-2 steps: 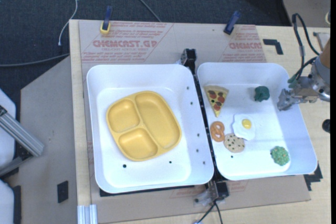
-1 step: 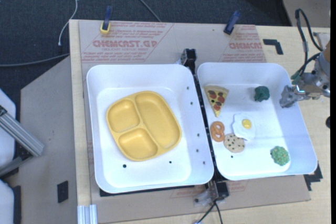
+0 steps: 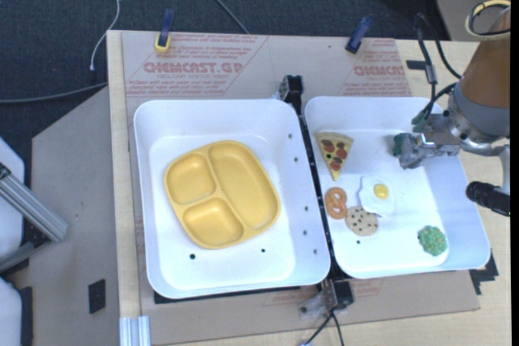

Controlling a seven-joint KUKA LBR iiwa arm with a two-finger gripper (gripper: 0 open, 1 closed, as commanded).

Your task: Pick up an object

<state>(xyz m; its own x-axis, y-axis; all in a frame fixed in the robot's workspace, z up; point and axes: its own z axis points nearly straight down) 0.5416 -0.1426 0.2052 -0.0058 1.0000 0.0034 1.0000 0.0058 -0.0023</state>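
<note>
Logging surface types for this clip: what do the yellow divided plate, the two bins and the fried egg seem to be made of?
Yellow divided plate: likely moulded plastic, satin, with soft highlights along the compartment ridges. Left bin and right bin: thin white plastic by the look, smooth, with rounded rims. Fried egg: a toy, probably plastic or rubber; flat even colours, too small to tell further.

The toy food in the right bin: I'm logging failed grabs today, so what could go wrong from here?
1. The pretzel, cookie and fried egg lie bunched close together, so a grab at one may nudge or drag a neighbour.
2. The pizza slice and egg look flat against the bin floor, so the pincer may slide over them.
3. The broccoli sits near the right bin rim, leaving little room beside the wall.
</note>
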